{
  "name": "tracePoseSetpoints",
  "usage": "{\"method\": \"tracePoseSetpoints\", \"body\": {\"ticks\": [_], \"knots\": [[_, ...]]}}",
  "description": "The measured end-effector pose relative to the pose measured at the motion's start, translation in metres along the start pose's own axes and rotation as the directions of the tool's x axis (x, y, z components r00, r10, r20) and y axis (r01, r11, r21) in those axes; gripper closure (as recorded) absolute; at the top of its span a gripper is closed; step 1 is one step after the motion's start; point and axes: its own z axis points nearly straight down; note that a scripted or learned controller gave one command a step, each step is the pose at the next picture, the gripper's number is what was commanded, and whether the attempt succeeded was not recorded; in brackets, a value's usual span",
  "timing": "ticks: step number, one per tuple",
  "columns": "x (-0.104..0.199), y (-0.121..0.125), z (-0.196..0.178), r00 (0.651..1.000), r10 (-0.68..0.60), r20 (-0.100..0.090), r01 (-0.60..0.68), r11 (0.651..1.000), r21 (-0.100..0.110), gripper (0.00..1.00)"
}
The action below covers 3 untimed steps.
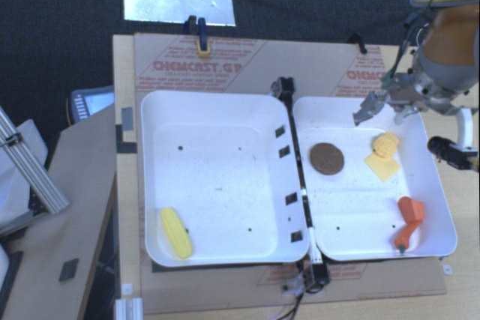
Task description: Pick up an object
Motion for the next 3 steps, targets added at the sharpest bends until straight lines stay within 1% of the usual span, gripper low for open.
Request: {"method": "tracePoseSetpoints", "body": {"ticks": [1, 2, 3], "knots": [[0.023, -0.034, 0.088, 1.0, -0.002, -0.006, 0.002, 1.0, 0.015, 0.0], [0.021, -0.03, 0.072, 1.0, -0.001, -0.002, 0.001, 1.0, 0.004, 1.0], [0.031, 0.015, -0.057, 1.0, -0.008, 0.0, 0.008, 1.0, -0.01, 1.0]]}}
